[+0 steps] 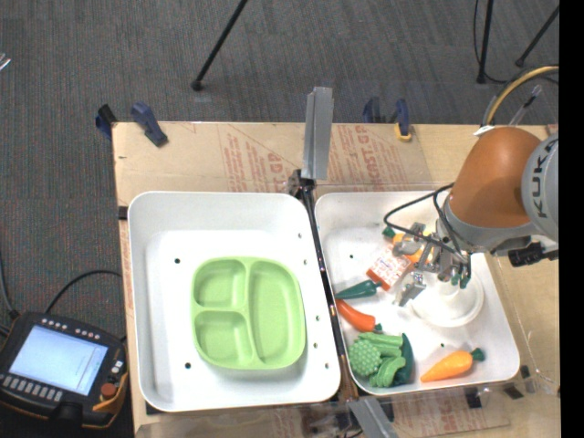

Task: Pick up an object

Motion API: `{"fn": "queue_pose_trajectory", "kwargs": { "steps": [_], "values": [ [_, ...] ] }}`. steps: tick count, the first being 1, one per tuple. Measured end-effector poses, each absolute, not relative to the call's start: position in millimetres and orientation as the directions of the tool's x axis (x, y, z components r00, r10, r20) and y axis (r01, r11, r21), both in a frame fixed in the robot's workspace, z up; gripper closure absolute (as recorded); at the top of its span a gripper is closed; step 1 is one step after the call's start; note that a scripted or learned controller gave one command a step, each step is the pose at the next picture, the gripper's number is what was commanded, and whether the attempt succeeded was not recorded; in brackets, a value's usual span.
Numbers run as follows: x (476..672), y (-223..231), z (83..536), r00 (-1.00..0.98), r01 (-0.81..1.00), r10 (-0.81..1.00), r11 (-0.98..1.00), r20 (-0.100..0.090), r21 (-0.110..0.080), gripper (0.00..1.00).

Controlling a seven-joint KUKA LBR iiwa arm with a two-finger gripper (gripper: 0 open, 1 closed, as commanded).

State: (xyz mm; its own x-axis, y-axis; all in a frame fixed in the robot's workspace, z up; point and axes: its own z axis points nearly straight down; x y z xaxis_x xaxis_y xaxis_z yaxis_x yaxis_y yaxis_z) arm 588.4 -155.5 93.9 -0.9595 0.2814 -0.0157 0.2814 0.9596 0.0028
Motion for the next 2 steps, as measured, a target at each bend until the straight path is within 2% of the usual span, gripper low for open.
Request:
{"fn": "queue_pose_trajectory", "kwargs": {
  "steps": [1, 2],
  "values": [
    [571.3, -89.7, 93.8, -0.922, 0.386, 0.386, 0.922, -0.014, 0.004, 0.00],
    [625.9, -151.0, 157.8, -0.882, 0.471, 0.471, 0.882, -0.010, 0.003, 0.00]
  ]
}}
